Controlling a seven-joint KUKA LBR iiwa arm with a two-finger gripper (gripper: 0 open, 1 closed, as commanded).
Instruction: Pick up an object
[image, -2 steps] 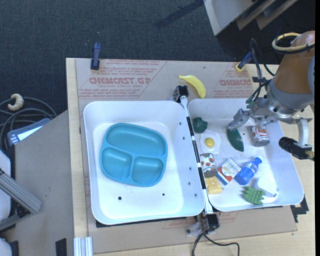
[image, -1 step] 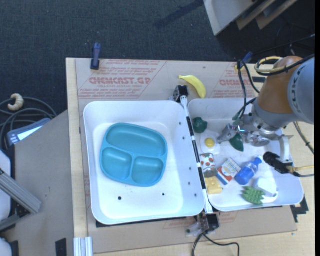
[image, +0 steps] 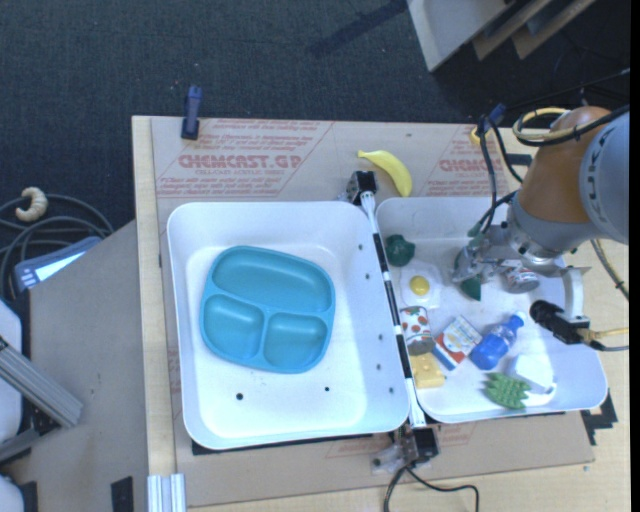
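Gripper (image: 472, 268) is down in the far part of the right bin (image: 590, 385), can't tell how it's set or whether it has anything.

Red "CHEMCAST GP" print reads off the board (image: 240, 160) beyond the bins. Pickable stuff sits in the right bin: green piece (image: 400, 249) far left, fried-egg toy (image: 419, 285), blue bottle (image: 493, 346), leafy green toy (image: 507, 390) near the front edge. A banana (image: 388, 169) lies outside, past the far rim. Left bin (image: 190, 300) has a blue divided tray (image: 267, 309) with open white floor around it.
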